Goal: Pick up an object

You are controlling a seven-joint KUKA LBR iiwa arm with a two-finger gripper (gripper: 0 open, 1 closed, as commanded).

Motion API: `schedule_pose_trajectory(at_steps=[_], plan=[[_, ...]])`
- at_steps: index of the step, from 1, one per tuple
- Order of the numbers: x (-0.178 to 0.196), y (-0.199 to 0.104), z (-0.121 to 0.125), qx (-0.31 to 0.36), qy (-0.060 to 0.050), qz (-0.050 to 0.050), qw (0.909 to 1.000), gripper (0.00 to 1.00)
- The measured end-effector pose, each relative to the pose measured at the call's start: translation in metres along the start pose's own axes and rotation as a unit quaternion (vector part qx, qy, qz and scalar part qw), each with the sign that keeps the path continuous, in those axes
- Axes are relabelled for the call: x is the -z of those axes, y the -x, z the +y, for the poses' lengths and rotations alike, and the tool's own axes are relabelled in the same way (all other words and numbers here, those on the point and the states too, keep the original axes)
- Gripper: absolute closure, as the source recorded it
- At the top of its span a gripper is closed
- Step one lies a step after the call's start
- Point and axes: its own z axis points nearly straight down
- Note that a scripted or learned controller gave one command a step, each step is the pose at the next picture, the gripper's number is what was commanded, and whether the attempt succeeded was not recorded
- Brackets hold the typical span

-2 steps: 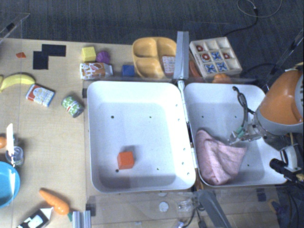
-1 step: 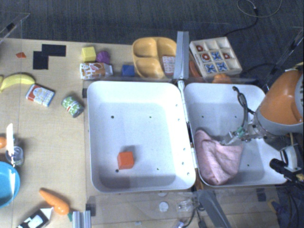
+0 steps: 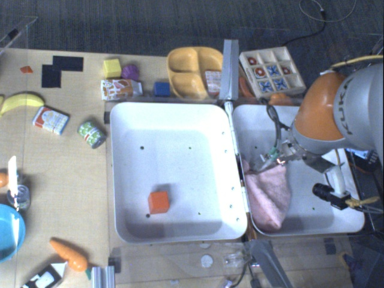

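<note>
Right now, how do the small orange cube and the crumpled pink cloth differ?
The small orange cube lies in the left white bin; the crumpled pink cloth lies in the right white bin. The cube is rigid and compact; the cloth is soft, larger and elongated. The gripper is at the cloth's top edge, far from the cube. Both rest on bin floors.

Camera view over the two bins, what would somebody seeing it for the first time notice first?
Probably the big grey arm with its orange band, reaching in from the right over the right bin, its gripper down at the top of a pink cloth that lies along that bin's left side. Next, the lone orange block in the left bin, toward its lower edge.
</note>
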Motion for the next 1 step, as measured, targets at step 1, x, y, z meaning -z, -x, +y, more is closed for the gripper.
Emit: schedule_pose_trajectory(at_steps=[1], plan=[[-0.0025, 0.0294, 0.0595, -0.029, -0.002, 0.000, 0.9996, 0.00]])
